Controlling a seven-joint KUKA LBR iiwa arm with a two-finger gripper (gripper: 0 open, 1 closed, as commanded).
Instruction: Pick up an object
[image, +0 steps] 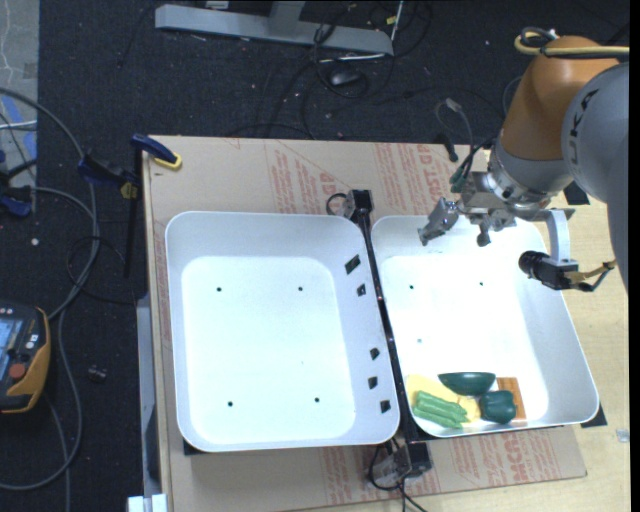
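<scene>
Two-finger gripper spread, empty, over far rim of right white bin. Dark-green bowl-shaped piece & ridged green block well below, jammed together w/ neighbours; risk: fingers glance off.

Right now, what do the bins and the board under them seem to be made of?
Bins: probably plastic, smooth white with a slight sheen and rounded moulded corners. Board: looks like cardboard, matte tan with red print and straight cut edges.

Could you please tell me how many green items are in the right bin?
3, clustered at its near edge: a ridged light-green piece, a dark-green bowl, a dark-green lump. More may hide beneath.
</scene>
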